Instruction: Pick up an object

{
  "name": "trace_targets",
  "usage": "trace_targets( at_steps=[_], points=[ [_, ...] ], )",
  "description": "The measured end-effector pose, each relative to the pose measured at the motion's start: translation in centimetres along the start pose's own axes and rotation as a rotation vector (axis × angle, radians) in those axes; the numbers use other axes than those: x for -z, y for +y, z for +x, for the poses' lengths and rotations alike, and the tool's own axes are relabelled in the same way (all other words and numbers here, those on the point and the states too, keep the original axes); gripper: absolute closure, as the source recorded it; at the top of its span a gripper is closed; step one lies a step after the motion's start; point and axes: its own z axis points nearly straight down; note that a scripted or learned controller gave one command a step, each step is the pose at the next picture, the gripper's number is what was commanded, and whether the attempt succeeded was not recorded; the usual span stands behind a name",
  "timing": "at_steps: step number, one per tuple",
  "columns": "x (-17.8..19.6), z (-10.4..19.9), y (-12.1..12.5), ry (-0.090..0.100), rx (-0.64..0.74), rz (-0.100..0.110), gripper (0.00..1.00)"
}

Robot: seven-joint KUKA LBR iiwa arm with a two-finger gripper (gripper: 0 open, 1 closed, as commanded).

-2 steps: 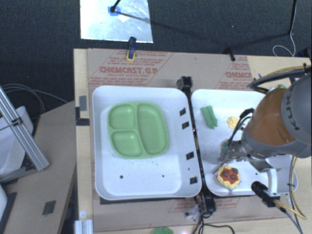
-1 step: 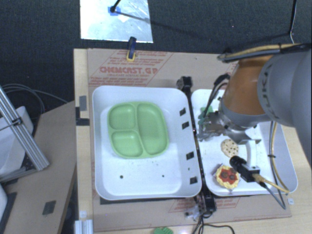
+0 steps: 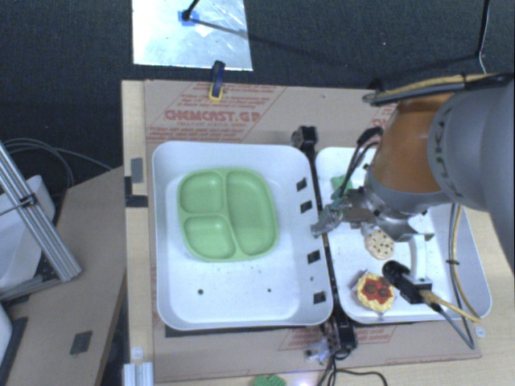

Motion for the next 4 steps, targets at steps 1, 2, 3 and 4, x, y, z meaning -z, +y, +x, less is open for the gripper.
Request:
trace_targets(
  at_steps=[1,2,3,4],
  points=[
    [0.0,-5.3,3.3,-0.003,-0.005,-0.003,0.00],
    [1.9,-13.0,-1.9,-0.005,-0.011,0.001,0.00],
    [-2.8,-16.9,5.9,-0.003,0.001,-0.001,0.00],
    [1.8,-17.1,12.0,-0.004,0.004,-0.010,0.00]
  ],
)
